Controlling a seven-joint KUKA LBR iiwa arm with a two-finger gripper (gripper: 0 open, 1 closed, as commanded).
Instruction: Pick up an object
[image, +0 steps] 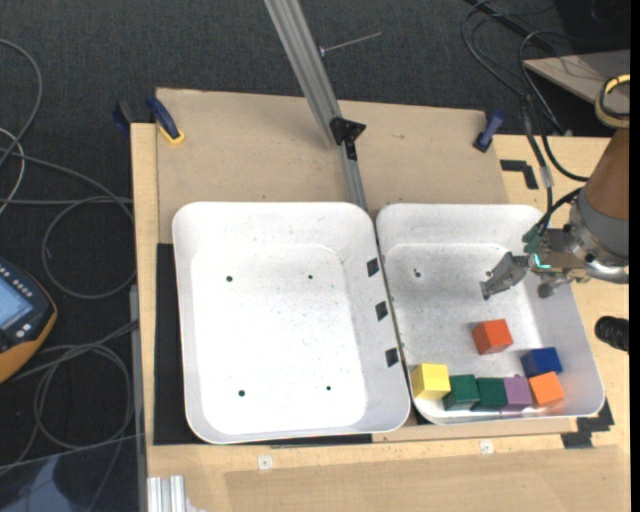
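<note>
Gripper (520, 278) hovers over right bin (440, 235), fingers spread, nothing between them. Red cube (492, 336) sits just below it, turned slightly, no long axis. Other blocks line the near wall: yellow (432, 379), green (476, 391), purple (517, 391), orange (546, 388), blue (541, 361).

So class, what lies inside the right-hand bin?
Right bin: red block, yellow, two green, purple, orange, blue. The tool hides some floor.

Bright even light, soft shadows, slight blur, w/ mild glare on bins (200, 225).
</note>
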